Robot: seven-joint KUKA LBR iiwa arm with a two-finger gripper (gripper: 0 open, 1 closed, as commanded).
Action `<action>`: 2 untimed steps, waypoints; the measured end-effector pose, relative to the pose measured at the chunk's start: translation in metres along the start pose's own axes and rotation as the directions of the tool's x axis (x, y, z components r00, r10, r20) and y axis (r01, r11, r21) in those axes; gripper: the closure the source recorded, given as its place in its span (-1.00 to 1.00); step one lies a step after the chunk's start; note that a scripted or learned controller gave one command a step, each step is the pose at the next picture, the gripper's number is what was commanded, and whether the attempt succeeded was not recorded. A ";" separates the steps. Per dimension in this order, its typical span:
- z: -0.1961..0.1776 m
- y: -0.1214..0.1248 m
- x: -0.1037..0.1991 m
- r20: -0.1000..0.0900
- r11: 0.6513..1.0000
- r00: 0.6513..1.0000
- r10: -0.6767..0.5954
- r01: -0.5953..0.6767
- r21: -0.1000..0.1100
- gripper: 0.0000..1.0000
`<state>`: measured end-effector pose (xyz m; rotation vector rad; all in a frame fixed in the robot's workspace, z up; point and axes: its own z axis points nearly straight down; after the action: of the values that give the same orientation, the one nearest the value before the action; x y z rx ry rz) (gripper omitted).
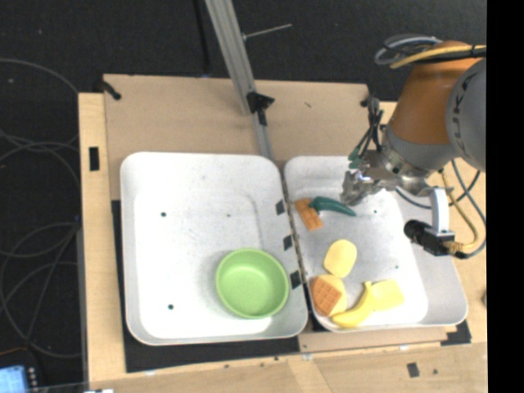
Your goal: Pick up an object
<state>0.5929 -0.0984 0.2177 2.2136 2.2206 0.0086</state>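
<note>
My gripper (354,190) hangs over the back of the right bin (426,297), just right of a teal-green flat piece (333,207). An orange block (309,215) lies by the bin's left wall. Nearer the front lie a yellow rounded piece (340,258), an orange waffle-textured piece (327,294), a yellow banana-shaped piece (353,313) and a yellow block (386,294). Nothing shows between the fingers, and their gap is too small to read.
A green bowl (252,282) sits at the front right of the left bin (164,195). A metal pole (237,60) slants down to the bins' shared back edge. Cables and a black fitting (426,236) hang off the arm over the right bin.
</note>
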 end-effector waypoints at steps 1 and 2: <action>-0.013 0.001 0.000 -0.002 1.000 1.000 0.000 0.000 0.007 1.00; -0.005 0.015 0.048 -0.001 1.000 1.000 0.001 -0.001 0.006 1.00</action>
<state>0.6075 -0.0501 0.2228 2.2177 2.2235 0.0021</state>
